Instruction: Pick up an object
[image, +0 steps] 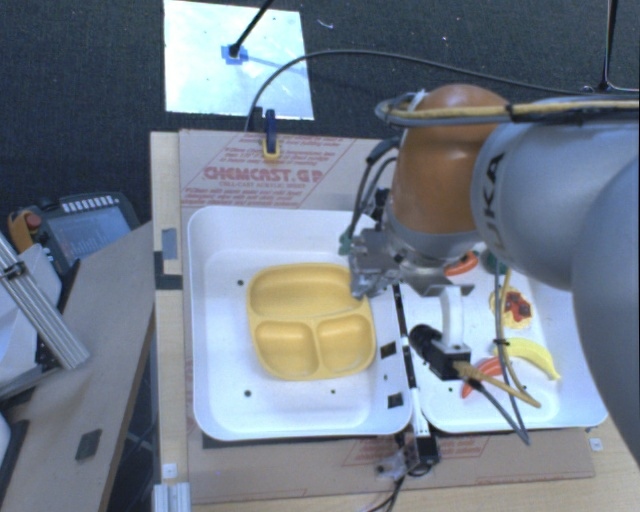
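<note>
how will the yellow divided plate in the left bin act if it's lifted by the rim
The yellow plate looks like moulded plastic, so probably stiff and light. It lies flat on the smooth floor of the left bin, so a push would likely slide it, not tip it. Its rim looks thin and glossy, so a hold there may slip.

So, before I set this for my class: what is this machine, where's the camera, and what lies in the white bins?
The machine is one robot arm, grey with an orange band, reaching in from the right. One camera, fixed above the bench, looks down at a slant. Two shallow white bins sit side by side. The left bin holds a yellow divided plate; the right bin holds a banana and small red and orange items. The gripper hangs at the plate's upper right corner; whether it holds anything cannot be told.
</note>
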